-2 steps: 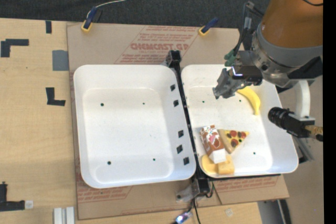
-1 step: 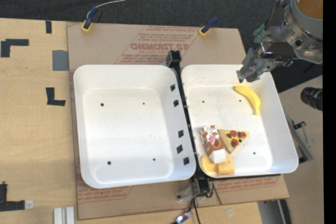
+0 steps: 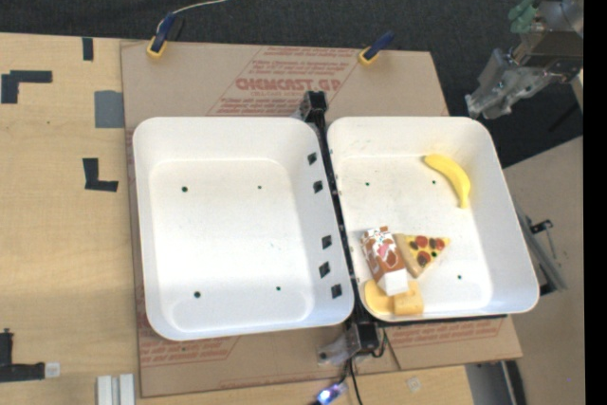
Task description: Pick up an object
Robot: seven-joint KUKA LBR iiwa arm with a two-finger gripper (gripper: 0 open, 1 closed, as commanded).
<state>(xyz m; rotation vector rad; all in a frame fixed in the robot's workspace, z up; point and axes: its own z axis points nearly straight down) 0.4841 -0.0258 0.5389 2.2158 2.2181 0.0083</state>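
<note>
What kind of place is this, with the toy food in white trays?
Probably a robot test lab, not a kitchen. Two white bins sit clamped onto cardboard, a robot's pincer hangs at the right, and the banana and pizza slice look like toys for grabbing practice.

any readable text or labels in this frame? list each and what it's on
"CHEMCAST GP" in red, on the brown board under the two bins.
Further red print repeats across that board: too small and blurred to read.
The small carton in the right bin has printing: unreadable.

The arm's tool (image 3: 495,88) hangs at the upper right, wrist angled down and to the left.
</note>
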